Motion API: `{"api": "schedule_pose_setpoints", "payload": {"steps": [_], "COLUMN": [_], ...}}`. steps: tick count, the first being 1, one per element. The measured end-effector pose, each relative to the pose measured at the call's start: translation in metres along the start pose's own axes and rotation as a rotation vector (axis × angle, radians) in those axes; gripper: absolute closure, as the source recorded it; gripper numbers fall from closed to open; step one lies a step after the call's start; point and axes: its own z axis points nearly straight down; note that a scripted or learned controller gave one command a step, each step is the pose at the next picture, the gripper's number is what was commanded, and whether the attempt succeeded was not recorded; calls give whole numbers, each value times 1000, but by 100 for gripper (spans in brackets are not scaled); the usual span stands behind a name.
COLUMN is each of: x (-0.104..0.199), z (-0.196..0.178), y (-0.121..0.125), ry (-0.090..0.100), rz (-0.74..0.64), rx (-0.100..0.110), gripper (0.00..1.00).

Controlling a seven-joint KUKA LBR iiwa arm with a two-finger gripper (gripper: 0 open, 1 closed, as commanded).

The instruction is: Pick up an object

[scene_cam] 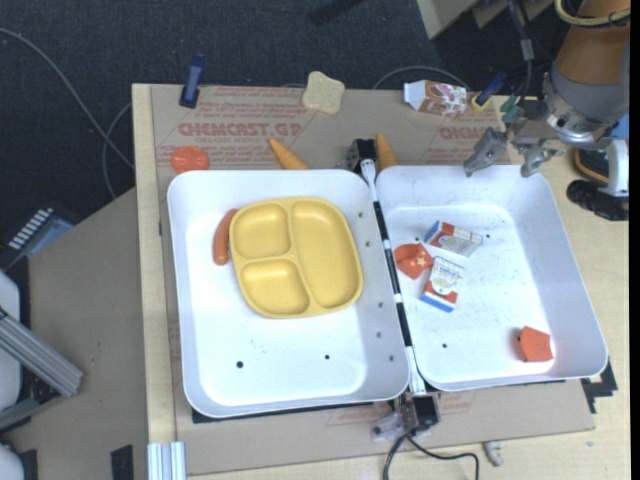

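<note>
So the gripper (510, 155) hung spread and empty over the right bin's (570, 268) far rim, probably staging for the small cartons (447, 268) below it.

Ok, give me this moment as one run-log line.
gripper: open, over right bin's far rim, holding nothing | right bin: two small cartons, orange block | left bin: yellow tray | pick: not begun

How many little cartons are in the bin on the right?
2. One carton lies near the middle of the right bin, and another carton lies just below it, touching it. Nothing seems to hide more.
</note>
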Motion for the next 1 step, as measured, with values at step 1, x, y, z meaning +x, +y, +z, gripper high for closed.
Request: {"api": "schedule_pose_setpoints", "payload": {"steps": [1], "x": [21], "z": [91], "y": [-36], "ry": [1], "rz": [1], "rx": [3], "gripper": [0]}}
